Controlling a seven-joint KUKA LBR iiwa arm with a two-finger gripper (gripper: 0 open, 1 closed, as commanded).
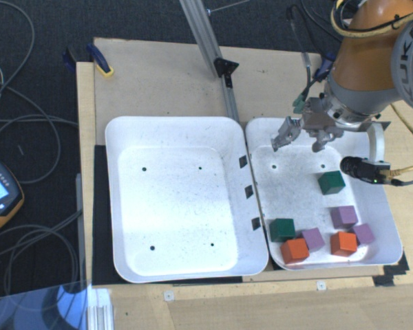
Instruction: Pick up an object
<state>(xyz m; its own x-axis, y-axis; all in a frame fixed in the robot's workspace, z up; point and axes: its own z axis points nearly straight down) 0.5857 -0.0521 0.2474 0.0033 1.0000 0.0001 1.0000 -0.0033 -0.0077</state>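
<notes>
Altogether seven blocks lie in the right bin (392,232), all nearer the camera than the gripper's fingers: two green, two orange and three purple. One green block (331,182) sits alone, closest to the fingers and just below them in the view. The other green block (282,229) lies farther down and to the left, with an orange block (295,250) touching its lower edge and a purple block (312,238) just beside that. Further right, a second orange block (343,243) rests under a purple block (343,216), and the third purple block (363,234) is just beside it near the bin's wall.

Both bins are shallow, white and speckled; the left bin (117,184) sits beside the right one, their rims touching. They stand on a pale wooden bench (158,74), with dark carpet and cables around it and a slanting metal pole (206,33) rising behind the bins.

The gripper (303,137) hangs over the far end of the right bin, beneath the arm's orange band (375,26). Its two fingers (283,136) are spread wide apart, with nothing between them, and none of the blocks touches them.
</notes>
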